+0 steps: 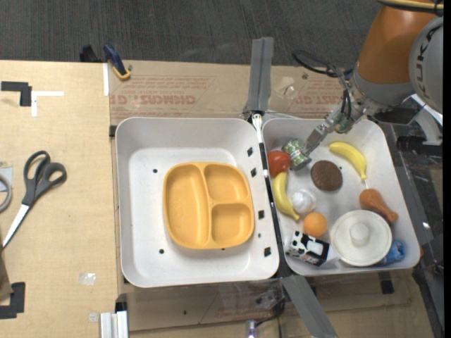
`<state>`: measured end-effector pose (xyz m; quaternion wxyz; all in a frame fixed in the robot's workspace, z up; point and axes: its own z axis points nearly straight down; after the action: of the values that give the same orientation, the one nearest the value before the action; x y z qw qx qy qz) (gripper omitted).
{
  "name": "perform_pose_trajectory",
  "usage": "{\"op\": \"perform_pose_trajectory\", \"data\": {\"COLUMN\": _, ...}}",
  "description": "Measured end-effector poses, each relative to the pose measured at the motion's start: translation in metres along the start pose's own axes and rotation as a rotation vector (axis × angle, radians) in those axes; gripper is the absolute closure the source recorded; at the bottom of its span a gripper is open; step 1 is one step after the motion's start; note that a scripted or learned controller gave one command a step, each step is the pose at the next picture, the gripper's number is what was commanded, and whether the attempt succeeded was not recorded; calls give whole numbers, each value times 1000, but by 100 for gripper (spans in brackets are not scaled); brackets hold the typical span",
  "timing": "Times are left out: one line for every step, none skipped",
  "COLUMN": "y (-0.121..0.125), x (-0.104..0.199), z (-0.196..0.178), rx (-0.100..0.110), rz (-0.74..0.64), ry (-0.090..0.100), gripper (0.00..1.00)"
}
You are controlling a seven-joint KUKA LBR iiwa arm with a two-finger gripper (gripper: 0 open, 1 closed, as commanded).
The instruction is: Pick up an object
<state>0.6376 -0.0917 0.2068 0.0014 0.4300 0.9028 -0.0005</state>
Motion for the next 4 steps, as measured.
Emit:
{"op": "perform_pose_trajectory", "data": {"y": -86, "x": -16, "z": 99, "rx": 0, "rz": -100, "ry": 1, "gripper": 0}}
{"op": "perform_pose_trajectory", "data": {"y": -4, "x": -22, "z": 113, "rx": -2, "rz": -2, "ry": 0, "gripper": 0}}
{"op": "perform_pose_trajectory", "data": {"y": -5, "x": -21, "z": 104, "rx": 6, "rz": -6, "ry": 7, "gripper": 100}}
{"op": "perform_pose_trajectory", "data": {"y": 2, "x": -14, "z": 115, "rx": 30, "rz": 280, "ry": 29, "gripper": 100}}
